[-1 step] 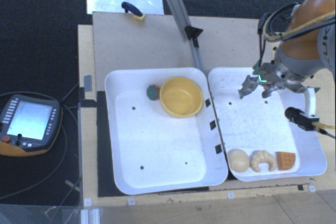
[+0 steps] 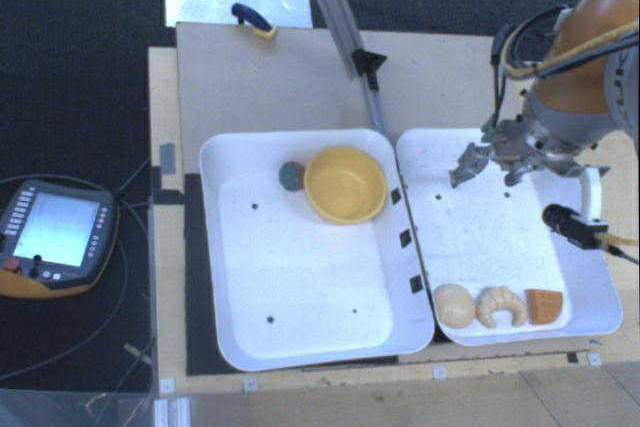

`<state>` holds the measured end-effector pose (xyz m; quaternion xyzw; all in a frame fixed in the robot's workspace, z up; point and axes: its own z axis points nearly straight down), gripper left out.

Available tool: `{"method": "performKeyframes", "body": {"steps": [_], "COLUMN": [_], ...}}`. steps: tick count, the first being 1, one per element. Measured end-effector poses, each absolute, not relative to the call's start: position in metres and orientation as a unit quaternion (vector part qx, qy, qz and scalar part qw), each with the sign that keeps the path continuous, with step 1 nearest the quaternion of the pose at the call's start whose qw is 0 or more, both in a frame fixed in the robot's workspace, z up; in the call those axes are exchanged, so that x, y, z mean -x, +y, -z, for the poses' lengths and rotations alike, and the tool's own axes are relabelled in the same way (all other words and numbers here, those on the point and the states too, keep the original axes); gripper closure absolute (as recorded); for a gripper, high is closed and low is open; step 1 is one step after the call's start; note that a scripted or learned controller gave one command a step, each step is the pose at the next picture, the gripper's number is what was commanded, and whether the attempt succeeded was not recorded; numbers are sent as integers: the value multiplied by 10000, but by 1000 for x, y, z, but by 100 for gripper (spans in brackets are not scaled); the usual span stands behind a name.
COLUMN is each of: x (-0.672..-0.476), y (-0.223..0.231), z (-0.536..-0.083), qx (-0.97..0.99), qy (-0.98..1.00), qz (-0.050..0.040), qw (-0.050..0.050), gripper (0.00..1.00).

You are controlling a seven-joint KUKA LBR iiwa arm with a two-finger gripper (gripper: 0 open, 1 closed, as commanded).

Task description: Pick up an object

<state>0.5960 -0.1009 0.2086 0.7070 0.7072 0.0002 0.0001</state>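
Note:
My gripper (image 2: 492,173) hangs over the upper part of the right bin (image 2: 500,235), its two fingers spread apart with nothing between them. Along that bin's front edge lie a round cream bun (image 2: 455,305), a curled croissant (image 2: 502,306) and an orange wedge-shaped piece (image 2: 544,306), all well below the gripper. In the left bin (image 2: 300,315) a yellow bowl (image 2: 345,185) sits at the back right, with a small dark green ball (image 2: 291,176) touching its left side.
A slanted metal pole (image 2: 340,10) with a black clamp ends near the back between the bins. A black cylindrical part (image 2: 572,226) juts over the right bin's right side. A teach pendant (image 2: 52,237) lies on the floor to the left.

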Motion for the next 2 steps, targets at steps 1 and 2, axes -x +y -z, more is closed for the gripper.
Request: {"method": "performKeyframes", "body": {"steps": [1,2], "x": [-603,-608], "y": [-100,-99], "z": [-163,-119], "qx": [-7070,-7070], "qy": [7073,7072], "qz": [9,9], "qw": [-10,-10], "gripper": [0,0]}}
